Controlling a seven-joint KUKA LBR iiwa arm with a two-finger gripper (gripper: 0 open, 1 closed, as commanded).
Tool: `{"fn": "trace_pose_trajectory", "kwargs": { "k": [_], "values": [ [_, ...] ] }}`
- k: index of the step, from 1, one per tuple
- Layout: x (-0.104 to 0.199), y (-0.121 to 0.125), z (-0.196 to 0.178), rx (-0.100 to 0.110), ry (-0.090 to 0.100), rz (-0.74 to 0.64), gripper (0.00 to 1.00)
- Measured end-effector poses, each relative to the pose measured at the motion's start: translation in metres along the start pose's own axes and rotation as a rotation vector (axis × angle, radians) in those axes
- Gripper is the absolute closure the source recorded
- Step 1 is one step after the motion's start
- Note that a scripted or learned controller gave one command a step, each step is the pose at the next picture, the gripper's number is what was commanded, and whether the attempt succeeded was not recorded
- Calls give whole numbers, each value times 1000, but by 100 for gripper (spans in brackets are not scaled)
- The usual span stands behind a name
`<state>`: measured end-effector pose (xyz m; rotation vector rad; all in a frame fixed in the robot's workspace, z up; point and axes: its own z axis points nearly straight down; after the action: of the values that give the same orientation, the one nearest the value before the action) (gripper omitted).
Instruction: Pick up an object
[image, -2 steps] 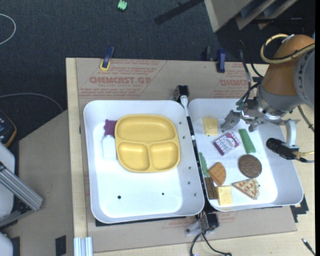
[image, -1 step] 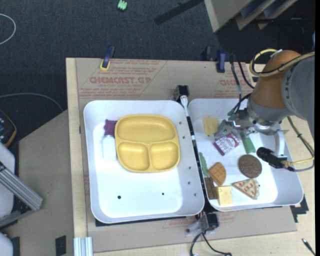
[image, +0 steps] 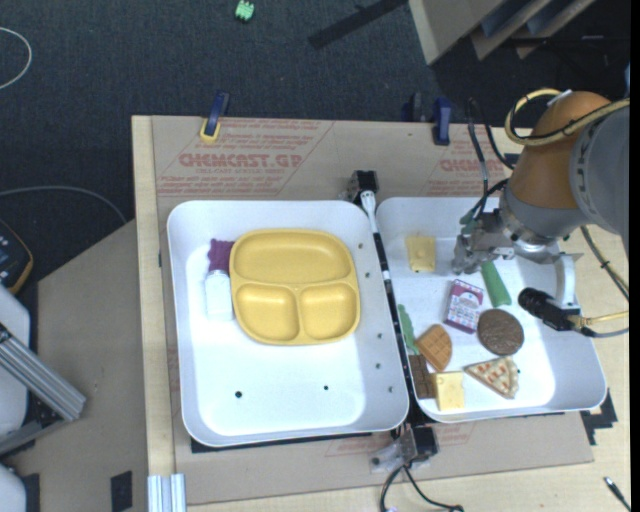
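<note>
Your gripper (image: 478, 252) hangs low in the right bin (image: 570, 395), near a green stick (image: 495, 283); you cannot tell its opening. Food pieces lie there; a yellow tray (image: 295, 285) fills the left bin (image: 270, 400).

My arm (image: 590, 170) is smooth grey, with a rounded orange band (image: 548, 160) above the wrist. A yellowish cable (image: 530, 105) loops over the top of that band, and thin dark cables run down beside it. The end effector (image: 478, 248) is a grey metal block, its details too small to make out.
</note>
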<state>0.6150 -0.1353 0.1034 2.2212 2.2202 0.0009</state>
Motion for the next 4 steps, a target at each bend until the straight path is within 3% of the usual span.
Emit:
{"fn": "trace_pose_trajectory", "kwargs": {
  "k": [2, 3, 4],
  "values": [
    [1, 7, -109, -8, -2, -2, 100],
    [1, 8, -123, -5, -1, -2, 100],
    [42, -23, -112, 7, 3, -4, 100]
  ]
}}
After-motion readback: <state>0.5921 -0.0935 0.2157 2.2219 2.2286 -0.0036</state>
